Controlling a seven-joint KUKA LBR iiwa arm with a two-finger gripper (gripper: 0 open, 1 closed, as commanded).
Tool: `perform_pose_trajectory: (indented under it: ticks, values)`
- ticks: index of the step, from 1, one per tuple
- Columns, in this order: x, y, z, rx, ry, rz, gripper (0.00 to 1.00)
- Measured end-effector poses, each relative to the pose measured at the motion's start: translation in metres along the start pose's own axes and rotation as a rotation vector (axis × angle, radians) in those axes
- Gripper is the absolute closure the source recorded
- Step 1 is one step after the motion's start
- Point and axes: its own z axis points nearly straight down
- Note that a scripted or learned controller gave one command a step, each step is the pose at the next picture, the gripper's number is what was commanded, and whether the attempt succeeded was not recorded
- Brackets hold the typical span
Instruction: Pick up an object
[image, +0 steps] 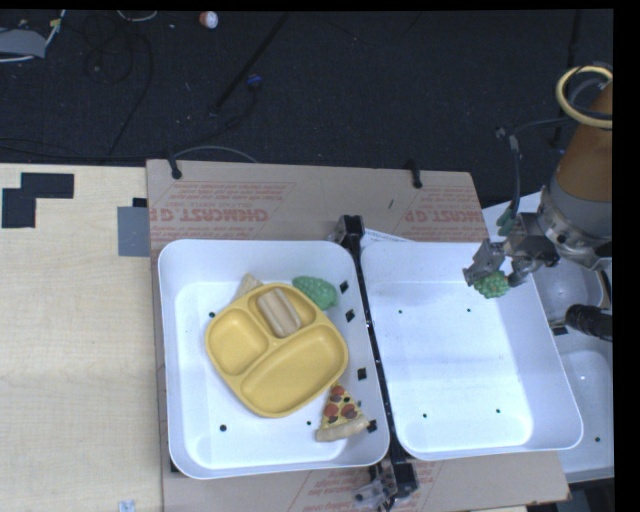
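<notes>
A brown cardboard sheet (300, 205) underlies two shallow white plastic bins (185, 300), on a pale wooden bench (70, 330) by its back edge.

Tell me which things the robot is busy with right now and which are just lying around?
Busy with:
- the claw, over the right bin
- the small green toy between its fingers

Just lying around, all in the left bin:
- yellow divided plate
- hot dog in one of its compartments
- pizza slice
- green leafy piece
</notes>
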Motion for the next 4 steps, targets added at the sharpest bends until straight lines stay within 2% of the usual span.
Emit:
perform_pose_trajectory:
  ticks: [1,2,3,4]
  values:
    - [0.059,-0.003,0.017,0.008,0.004,-0.003,1.0]
    - [0.107,-0.006,0.015,0.008,0.003,-0.002,1.0]
    - [0.163,-0.001,0.03,0.01,0.003,-0.003,1.0]
    - [0.214,-0.008,0.048,0.01,0.002,-0.003,1.0]
